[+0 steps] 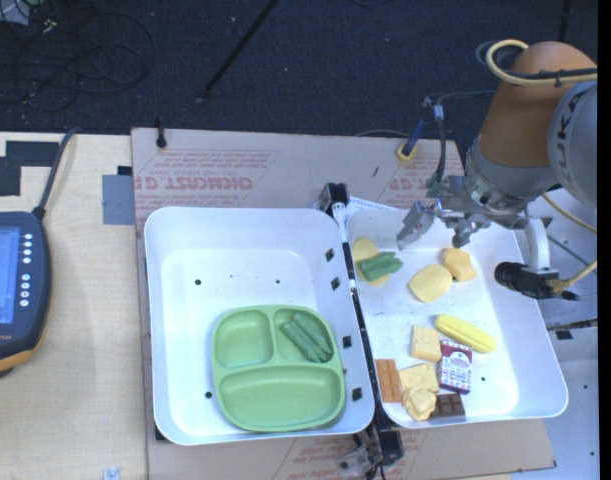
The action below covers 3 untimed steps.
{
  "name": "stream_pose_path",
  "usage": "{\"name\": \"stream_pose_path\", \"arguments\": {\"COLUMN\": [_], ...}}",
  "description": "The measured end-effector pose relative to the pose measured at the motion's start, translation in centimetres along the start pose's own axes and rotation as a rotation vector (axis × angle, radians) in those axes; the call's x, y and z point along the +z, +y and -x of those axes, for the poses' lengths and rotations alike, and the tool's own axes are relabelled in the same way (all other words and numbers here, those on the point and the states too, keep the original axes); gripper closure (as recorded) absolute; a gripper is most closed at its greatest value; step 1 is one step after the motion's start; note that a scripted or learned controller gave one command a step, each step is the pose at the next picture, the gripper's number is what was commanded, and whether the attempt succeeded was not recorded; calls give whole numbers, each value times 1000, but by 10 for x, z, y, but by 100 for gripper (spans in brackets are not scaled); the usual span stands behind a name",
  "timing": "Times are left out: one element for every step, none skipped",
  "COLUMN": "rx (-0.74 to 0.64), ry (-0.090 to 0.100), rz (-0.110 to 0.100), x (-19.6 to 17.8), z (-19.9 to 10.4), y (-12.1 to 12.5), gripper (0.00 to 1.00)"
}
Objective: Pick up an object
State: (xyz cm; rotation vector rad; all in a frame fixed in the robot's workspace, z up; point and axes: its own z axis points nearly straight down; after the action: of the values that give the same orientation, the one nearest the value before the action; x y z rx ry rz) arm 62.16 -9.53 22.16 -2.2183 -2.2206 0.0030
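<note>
The gripper (437, 230) hangs over the far part of the right bin (530, 393), its two dark fingers (413, 225) spread apart with nothing between them.

Nearest the camera, at the right bin's front edge, lies one cluster of small flat pieces: an orange-brown wafer (387, 379), a pale crumpled piece (420, 401), a dark brown square (447, 405) and a red-and-white carton (455, 366). Just behind them sits one yellow cheese block (425, 343), and beside it one corn cob (465, 333), ridged and lying at a slant.

In the left bin (175, 268) rests one green tray (275, 368), smooth plastic with three compartments. Its far right compartment holds green pods (307, 337); they look like two, though the count is unclear at this resolution.

Farther back in the right bin lie two rounded yellow lumps: a larger lump (430, 283) and a smaller lump (459, 265), close together. To their left one green pod (381, 265) lies across a yellow slice (366, 254) near the divider between the bins. The gripper is above and between this pod and the smaller lump, touching neither.

The arm (530, 118) enters from the right, its orange band curved above the grey wrist, and bends down toward the bin. Both bins are shallow, white and glossy with rounded corners.
</note>
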Motion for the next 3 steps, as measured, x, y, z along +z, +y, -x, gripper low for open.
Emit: {"name": "stream_pose_path", "arguments": {"rx": [5, 2, 4], "ry": [4, -4, 1], "rz": [-4, 12, -8], "x": [136, 36, 122], "z": [16, 49, 87], "y": [-101, -74, -116], "gripper": [0, 0, 0]}}
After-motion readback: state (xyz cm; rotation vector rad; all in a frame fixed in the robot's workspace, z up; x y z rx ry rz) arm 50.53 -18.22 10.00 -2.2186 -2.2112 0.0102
